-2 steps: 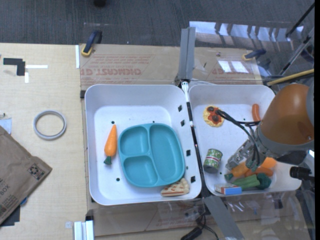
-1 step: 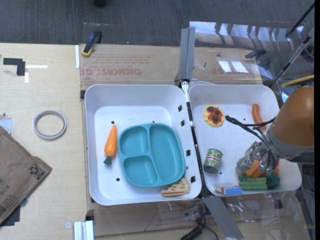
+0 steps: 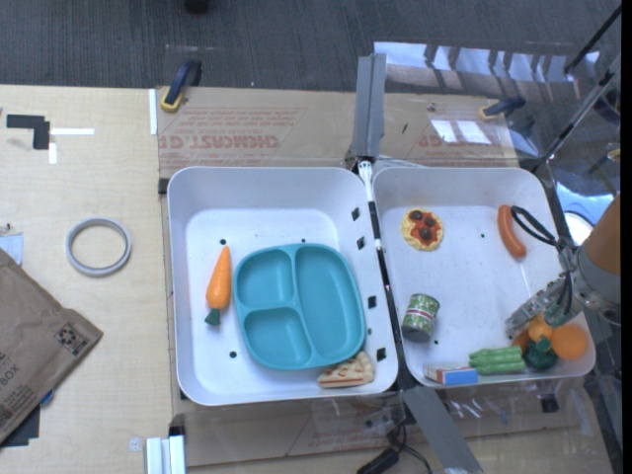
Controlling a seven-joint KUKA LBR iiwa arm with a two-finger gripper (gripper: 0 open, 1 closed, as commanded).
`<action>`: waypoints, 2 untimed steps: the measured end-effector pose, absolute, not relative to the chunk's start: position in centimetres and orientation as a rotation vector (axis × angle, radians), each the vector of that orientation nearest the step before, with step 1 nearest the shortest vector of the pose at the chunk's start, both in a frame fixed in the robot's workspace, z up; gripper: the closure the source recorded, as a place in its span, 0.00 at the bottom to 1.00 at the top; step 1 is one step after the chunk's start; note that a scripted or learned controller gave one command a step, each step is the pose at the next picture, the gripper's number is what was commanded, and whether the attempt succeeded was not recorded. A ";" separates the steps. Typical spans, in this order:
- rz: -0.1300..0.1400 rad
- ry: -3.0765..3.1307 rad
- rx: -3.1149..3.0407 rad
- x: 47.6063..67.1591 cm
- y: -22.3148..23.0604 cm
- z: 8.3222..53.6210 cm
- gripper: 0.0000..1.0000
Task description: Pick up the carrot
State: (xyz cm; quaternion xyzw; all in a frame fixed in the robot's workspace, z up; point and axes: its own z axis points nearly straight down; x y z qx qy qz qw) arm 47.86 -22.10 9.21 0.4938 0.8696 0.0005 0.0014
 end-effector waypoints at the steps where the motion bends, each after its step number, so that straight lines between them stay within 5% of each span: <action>1: 0.000 2.916 1.162 51.9 -19.1 9.2 1.00; 2: -0.001 2.795 1.432 51.6 -15.0 17.8 1.00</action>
